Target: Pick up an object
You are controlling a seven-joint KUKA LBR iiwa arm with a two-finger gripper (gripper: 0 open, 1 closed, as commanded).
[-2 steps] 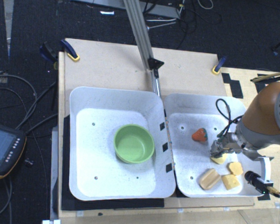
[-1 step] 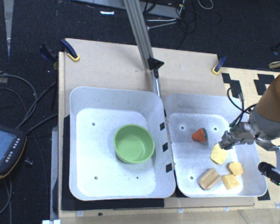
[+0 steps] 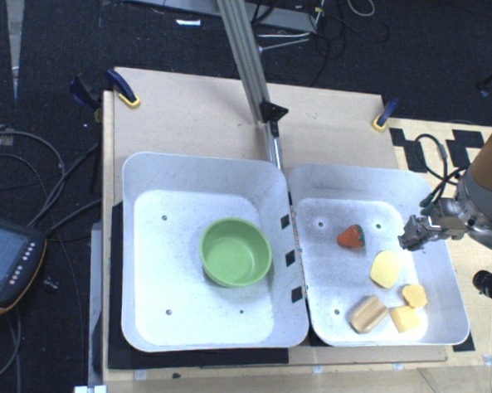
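- The grey two-finger gripper (image 3: 411, 236) is seen at the right rim of the right-hand shallow white bin (image 3: 321, 331), above the bin floor; whether its jaws are open or shut cannot be told from this view, and nothing is seen held between them.
- Several candidates for picking lie in that bin: a small red strawberry-like toy with a green top (image 3: 351, 237), a pale yellow rounded lemon-shaped piece (image 3: 385, 269), a small orange-yellow lump (image 3: 414, 296), a yellow wedge-like block (image 3: 404, 318) and a tan bread-roll-shaped piece (image 3: 368, 314).
- The pale yellow piece is nearest the gripper — just below and to its left — and is judged the likeliest target.
- All five are judged to be light toy food, probably plastic or foam, unlikely to be damaged by a firm squeeze; the smooth rounded ones may slip sideways out of a pinch.
- The yellow piece is best taken across its narrower width, at mid-body, so that it is centred between the jaws.
- The tan piece and the wedge lie almost touching — a grasp there risks catching both or pushing one away.
- In the left-hand white bin (image 3: 144, 227) a green round plastic bowl (image 3: 236, 252) stands upright; it is judged stiff and light, best taken by its rim.
- Both bins rest on the light wooden table (image 3: 201, 114).
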